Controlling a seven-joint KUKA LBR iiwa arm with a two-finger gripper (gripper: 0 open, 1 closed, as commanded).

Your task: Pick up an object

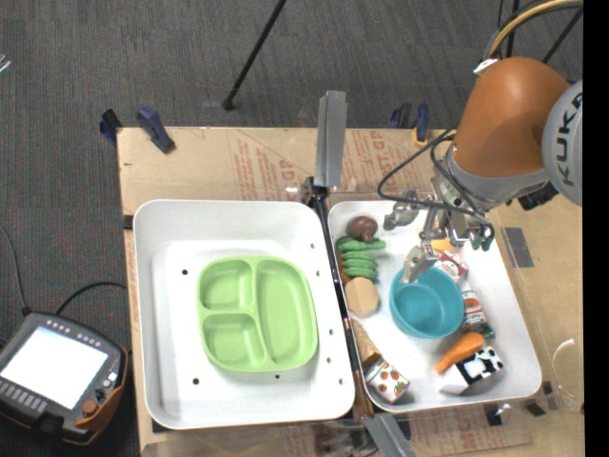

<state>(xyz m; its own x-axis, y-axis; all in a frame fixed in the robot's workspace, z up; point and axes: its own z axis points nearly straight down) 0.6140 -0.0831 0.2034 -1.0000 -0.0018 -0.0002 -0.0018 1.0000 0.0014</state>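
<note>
At far left, on the floor beside the worktop (228, 165), lies a pendant (57, 374) with a pale screen. Two blue clamps (152, 127) grip the worktop's back left edge. The left bin (162, 227) holds a green tray (257, 312) with three compartments, lying flat near the bin's middle.

A grey post (331, 141) stands upright at the back, between the two bins. The right bin (519, 350) carries the clutter. Along its left wall, from back to front: a brown ball (362, 228), a green pod toy (358, 255) just in front of it, a tan disc (362, 296) touching the pod toy, and at the front a carton (387, 379) printed with strawberries. The blue bowl (426, 305) sits upright near the bin's middle, just right of the disc. A small red and white packet (473, 307) lies against the bowl's right side. In front of the bowl an orange carrot (459, 351) lies at a slant, and just beside it a black and white box (481, 367).

The gripper (416, 267) hangs over the bowl's back rim, under the arm (509, 122) that comes in from the right. Whether it is released or clenched I cannot tell; nothing is seen held in it
</note>
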